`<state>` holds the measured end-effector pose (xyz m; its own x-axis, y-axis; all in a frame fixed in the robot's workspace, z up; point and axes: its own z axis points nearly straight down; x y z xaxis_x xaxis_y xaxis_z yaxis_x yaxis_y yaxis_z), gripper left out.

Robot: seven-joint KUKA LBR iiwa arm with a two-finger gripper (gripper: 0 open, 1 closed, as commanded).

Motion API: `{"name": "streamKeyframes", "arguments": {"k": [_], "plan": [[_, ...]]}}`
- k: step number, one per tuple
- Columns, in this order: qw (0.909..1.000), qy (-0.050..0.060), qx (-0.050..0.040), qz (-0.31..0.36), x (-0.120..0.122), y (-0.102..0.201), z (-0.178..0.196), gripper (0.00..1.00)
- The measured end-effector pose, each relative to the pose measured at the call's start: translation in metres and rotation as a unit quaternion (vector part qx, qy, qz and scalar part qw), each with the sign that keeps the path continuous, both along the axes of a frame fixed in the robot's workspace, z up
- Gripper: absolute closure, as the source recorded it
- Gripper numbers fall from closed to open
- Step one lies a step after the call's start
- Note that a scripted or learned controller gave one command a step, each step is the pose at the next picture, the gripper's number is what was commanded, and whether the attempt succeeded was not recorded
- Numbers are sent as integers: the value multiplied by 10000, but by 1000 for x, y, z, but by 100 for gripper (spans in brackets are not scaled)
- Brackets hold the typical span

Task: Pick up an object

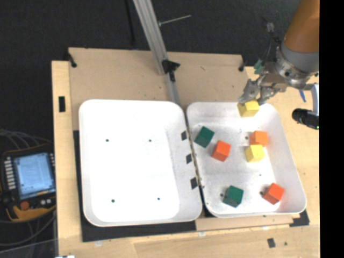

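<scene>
Upper right of the frame, at the far rim of the right bin: the pincer sat right over a yellow cube, tips touching or nearly touching its top. Cube looked lifted or tilted against the bin's back edge, but couldn't confirm it was between the fingers, so not calling it held. Pincer state: cannot tell, the view from above at a slant hid the gap.

Handling, my read: small painted block, prob. wood or plastic, so light, rigid, not fragile. Flat faces, fairly smooth, some slip risk if pinched off-centre or across a corner. Best hold = two opposite flat sides, mid-height, squared to the faces. Cube seemed rotated a bit vs. the bin edge, so wrist yaw would matter. Bin wall close behind it, little clearance for the far finger.

Rel. position: cube just below and slightly left of the pincer in frame, touching or just beside it.

Other candidates in same bin, all apart from the pincer: second yellow cube mid-right, orange cube just above it, red-orange cube centre, green cube to its upper left, another green cube lower centre, another red-orange cube lower right. Left bin on the desk beside.
</scene>
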<state>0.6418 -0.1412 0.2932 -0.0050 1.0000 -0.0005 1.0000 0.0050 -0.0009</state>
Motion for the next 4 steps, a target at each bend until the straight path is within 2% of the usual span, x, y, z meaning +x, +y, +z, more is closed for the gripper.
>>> {"name": "streamKeyframes", "arguments": {"k": [2, 3, 4], "plan": [[10000, 8, 0, 0, -2, 88, -31, 100], [10000, 22, 4, 5, 6, 140, -44, 100], [10000, 18, 3, 5, 1, 187, -55, 100]]}}
